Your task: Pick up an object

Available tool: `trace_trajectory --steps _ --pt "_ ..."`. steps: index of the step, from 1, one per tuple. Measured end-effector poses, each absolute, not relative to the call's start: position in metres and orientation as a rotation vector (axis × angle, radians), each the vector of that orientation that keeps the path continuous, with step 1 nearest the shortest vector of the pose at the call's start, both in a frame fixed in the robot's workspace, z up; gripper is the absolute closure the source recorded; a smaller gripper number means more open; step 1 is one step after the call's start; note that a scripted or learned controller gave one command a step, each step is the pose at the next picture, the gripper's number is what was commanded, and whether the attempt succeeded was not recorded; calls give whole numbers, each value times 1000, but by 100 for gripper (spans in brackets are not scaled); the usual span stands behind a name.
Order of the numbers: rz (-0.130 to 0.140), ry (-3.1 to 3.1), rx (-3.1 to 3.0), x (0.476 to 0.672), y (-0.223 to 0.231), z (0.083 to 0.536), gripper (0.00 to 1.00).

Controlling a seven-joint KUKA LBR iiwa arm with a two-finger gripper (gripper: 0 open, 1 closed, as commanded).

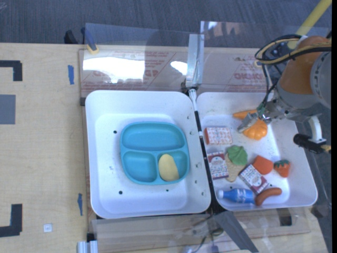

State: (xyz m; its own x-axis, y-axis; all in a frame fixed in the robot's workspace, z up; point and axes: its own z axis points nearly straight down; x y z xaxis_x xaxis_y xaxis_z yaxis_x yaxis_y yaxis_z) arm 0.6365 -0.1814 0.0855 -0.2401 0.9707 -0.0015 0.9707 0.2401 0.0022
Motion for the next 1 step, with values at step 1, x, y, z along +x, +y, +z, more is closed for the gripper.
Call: trace_trajectory --steps 1 --pt "2 2472 1933 638 -182 94 100"
